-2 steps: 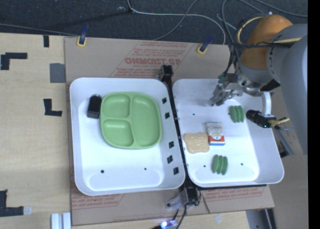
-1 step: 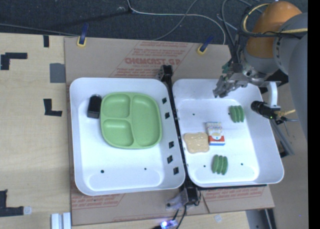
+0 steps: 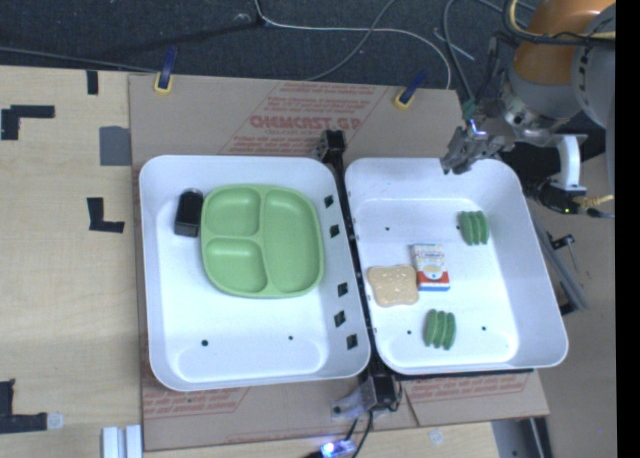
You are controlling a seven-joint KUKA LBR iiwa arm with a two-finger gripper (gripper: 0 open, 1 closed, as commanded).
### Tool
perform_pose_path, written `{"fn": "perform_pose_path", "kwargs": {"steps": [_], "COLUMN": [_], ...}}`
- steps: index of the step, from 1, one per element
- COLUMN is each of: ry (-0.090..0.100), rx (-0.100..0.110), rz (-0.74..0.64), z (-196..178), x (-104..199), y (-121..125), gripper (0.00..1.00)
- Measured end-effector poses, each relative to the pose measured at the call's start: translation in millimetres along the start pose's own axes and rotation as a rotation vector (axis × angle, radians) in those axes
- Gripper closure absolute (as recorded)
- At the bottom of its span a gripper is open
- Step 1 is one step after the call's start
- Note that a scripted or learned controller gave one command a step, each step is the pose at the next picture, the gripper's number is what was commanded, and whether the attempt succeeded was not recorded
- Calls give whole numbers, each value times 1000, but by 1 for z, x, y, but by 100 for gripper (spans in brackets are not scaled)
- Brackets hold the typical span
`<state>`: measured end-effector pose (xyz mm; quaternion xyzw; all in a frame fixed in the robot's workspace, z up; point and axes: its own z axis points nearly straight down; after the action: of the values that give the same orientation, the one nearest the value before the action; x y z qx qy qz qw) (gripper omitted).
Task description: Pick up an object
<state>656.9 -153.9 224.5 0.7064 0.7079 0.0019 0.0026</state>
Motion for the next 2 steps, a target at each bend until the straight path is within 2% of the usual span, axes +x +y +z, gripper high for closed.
{"fn": "perform_pose_path", "kwargs": {"steps": [1,2], "ry": [0,2], "rx": [0,8], "rz": [-1,-3], "z": [-59,-50], "x": [10,58], "y": [3,-12], "gripper": [100,100]}}
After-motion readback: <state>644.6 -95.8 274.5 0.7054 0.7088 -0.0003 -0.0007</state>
